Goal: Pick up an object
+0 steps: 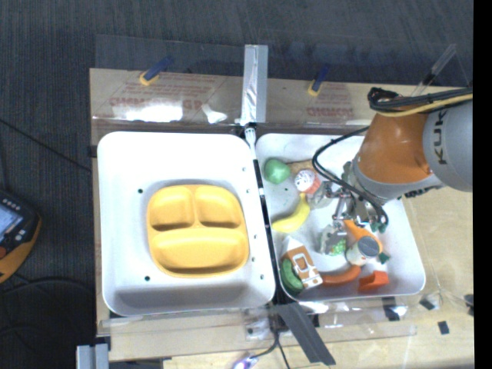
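We are seeing the objects crowding the right bin (400,279). A green ball (276,170) is lying near its far left corner, with a small white and red piece (306,180) just beside it. A yellow banana (293,218) is curving along the left wall. Nearer us, a green item with a white and orange card (300,268) is touching a long orange carrot-like piece (338,277), and an orange block (372,282) is sitting beside that.

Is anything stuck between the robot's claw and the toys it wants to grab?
Nothing visible. The gripper is down in the right bin, right among the toys, beside the banana and an orange toy.
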Motion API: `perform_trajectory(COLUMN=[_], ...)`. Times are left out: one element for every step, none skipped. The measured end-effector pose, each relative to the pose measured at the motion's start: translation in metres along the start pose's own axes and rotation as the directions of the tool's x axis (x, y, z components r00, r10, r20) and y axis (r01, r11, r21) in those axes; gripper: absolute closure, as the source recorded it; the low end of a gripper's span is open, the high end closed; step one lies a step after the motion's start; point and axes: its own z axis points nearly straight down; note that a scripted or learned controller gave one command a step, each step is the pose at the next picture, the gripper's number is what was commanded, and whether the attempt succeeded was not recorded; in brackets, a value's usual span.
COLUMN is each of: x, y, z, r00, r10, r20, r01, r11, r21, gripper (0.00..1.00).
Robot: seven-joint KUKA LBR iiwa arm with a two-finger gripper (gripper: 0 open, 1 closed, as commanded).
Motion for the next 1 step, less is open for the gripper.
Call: perform_trajectory(x=[-0.0100], y=[0.0292], z=[-0.0002], r00=[1.000], r10=[-0.031], r20=[0.002], r01=[0.031], r11=[1.000], r21=[-0.001], gripper=[0.00])
